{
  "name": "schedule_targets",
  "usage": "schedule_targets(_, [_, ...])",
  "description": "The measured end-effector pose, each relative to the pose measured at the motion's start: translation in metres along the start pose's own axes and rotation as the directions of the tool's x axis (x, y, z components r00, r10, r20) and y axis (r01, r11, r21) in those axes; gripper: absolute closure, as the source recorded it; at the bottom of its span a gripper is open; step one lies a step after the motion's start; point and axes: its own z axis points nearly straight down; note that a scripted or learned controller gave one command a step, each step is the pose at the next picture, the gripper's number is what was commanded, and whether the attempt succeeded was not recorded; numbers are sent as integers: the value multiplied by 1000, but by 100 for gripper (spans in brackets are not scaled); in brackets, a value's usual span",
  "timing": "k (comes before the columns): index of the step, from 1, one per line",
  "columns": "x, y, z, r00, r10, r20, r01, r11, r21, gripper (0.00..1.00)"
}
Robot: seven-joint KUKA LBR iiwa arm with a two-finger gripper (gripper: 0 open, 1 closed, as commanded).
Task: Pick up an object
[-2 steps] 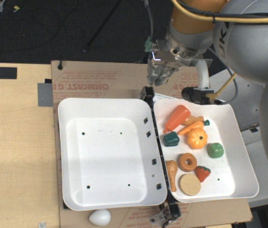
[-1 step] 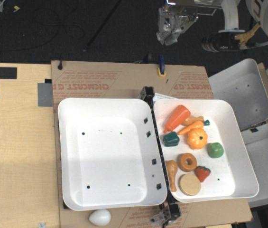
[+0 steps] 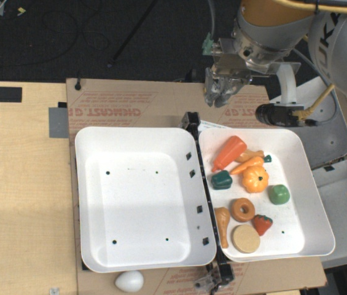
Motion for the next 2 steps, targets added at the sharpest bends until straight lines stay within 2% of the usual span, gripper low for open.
schedule_targets(1, [26,1,-120,1000,-7,-5,6,1000,-24,100])
schedule_targets(2, [26,1,-112,1000,-6,-2,6,1000,-10,0])
